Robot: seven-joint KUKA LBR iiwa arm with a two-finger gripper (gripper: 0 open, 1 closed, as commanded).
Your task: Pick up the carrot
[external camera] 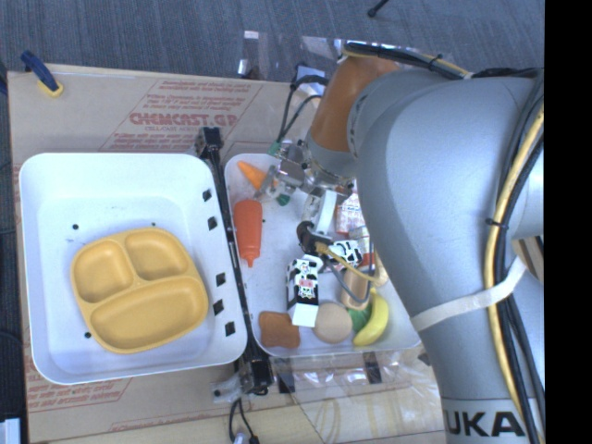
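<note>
Now the jaws hover near the carrot — right bin

Grey ribbed carpet floor; cardboard-covered bench.

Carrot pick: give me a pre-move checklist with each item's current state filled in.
1. Carrot in view, lying in the right bin near its left wall: ok.
2. Carrot's top unobstructed, nothing resting on it: ok.
3. End effector above the carrot: not ok; it sits toward the bin's far end, beside a small orange piece.
4. Carrot between the fingers: not ok, it lies apart from them.
5. Finger opening: cannot tell.
6. Room around the carrot: ok on its right side, where the cow-print carton stands apart from it; tight on the left against the wall.
</note>
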